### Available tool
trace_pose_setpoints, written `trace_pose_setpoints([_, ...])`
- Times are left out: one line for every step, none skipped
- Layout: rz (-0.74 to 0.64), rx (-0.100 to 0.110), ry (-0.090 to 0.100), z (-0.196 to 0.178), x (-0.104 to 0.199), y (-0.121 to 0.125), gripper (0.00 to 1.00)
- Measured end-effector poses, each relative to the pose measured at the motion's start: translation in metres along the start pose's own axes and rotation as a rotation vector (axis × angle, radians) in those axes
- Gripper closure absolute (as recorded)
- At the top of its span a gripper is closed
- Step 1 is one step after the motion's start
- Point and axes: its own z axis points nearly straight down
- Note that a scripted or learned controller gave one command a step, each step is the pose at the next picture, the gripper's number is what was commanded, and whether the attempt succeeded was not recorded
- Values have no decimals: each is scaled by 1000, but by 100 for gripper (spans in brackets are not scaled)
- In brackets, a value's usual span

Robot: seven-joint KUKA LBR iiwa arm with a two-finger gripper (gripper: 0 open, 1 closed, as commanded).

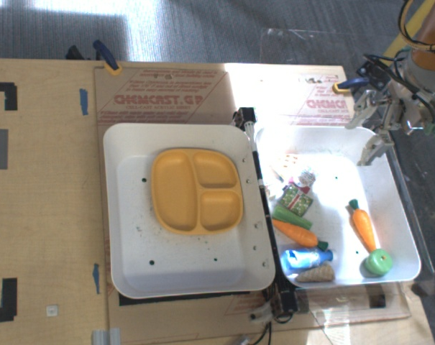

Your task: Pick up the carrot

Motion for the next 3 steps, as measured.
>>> trace_pose_setpoints([-190, 2, -6, 144, 33, -7, 0])
trace_pose_setpoints([173, 0, 0, 157, 58, -23, 0])
trace_pose_setpoints([191, 1, -2, 157, 82, -13, 0])
